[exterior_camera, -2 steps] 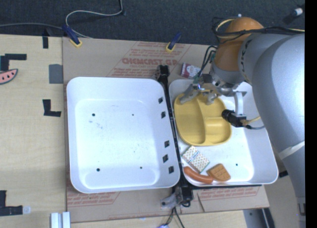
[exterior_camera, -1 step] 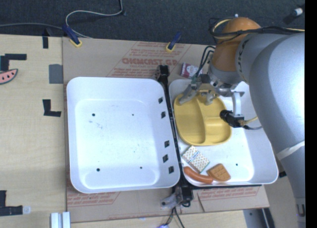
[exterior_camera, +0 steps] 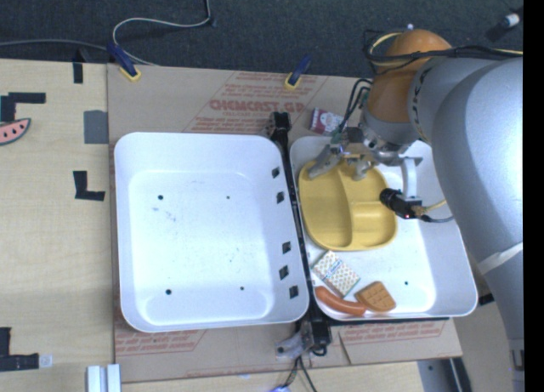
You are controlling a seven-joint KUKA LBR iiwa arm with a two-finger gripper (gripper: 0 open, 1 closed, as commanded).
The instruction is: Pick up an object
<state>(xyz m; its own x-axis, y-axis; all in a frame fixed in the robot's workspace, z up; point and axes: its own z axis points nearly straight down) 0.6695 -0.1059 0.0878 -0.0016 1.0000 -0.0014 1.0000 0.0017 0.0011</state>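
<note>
Camera view: the arm (exterior_camera: 476,144) reaches down into the right bin (exterior_camera: 442,288), hand (exterior_camera: 350,159) over the yellow dish (exterior_camera: 348,212)'s far edge; its grip cannot be told.

Bulky grey arm (exterior_camera: 476,135), orange wrist band (exterior_camera: 399,84) (black cables looped over it).

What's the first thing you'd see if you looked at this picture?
The big grey arm coming in from the right, with its gripper down at the top edge of a yellow dish in the right bin. Then the little toy foods at that bin's near edge: a hot dog, a waffle and a toast piece.
</note>
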